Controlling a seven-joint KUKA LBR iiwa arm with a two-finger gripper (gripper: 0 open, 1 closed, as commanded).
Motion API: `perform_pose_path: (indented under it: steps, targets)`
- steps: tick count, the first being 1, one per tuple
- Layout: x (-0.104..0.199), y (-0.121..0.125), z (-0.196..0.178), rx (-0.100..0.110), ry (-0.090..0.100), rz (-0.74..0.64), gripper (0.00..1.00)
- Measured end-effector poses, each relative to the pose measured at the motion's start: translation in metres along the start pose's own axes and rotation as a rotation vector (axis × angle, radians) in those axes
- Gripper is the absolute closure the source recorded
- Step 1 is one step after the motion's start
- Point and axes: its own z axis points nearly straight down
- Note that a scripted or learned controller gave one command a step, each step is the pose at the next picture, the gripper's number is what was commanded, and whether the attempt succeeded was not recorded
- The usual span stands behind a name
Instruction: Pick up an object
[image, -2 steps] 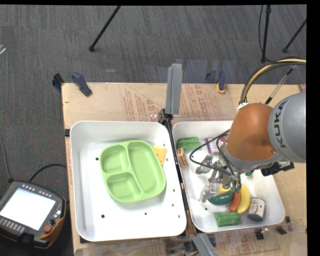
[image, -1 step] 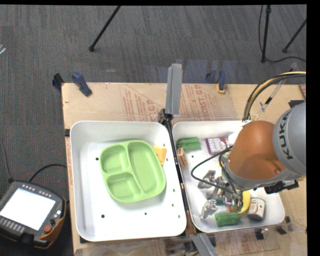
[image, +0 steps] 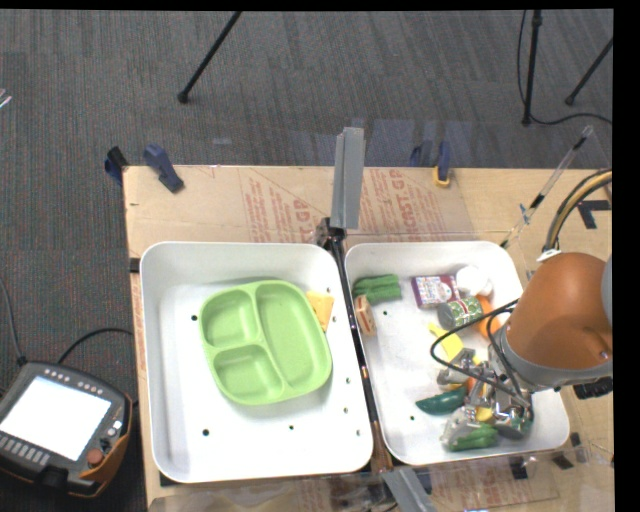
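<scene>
Claw (image: 490, 408) is down low in the near right corner of the right bin (image: 400, 430), sitting right on top of a little heap of toy food. Honestly can't tell whether it's got anything, the metal bits and cables hide too much. Right under and around it: a green pepper-looking piece (image: 472, 437) at the near edge, a darker green pepper (image: 437, 402) just to its left, and some yellow and orange bits (image: 462, 377) tucked against the wrist. Big orange band (image: 558, 312) of the arm hangs over the right side of that bin.

Going further back in the same bin: a yellow piece (image: 451, 345), a small can with a green label (image: 461, 311), something orange (image: 487, 322) beside it, a purple packet (image: 434, 290), a white round thing (image: 472, 280), and a green veggie (image: 378, 288) near the far left corner.

Left bin (image: 170, 300) has a lime green divided plate (image: 266, 340) lying flat in the middle, with a yellow wedge (image: 320, 307) touching its far right edge.

Both bins sit on a cardboard-covered worktop (image: 240, 205). Off to the near left, on the floor, there's a pendant (image: 60, 425) with a lit screen.
</scene>
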Motion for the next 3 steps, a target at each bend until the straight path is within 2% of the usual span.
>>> perform_pose_path:
  steps: [1,2,3]
  targets:
    - [-0.06,0.048,0.0,-0.002,0.001,-0.053,0.0]
    - [-0.06,0.049,-0.009,-0.003,0.0,-0.057,1.0]
    - [-0.077,0.085,0.001,-0.001,0.003,0.165,1.0]
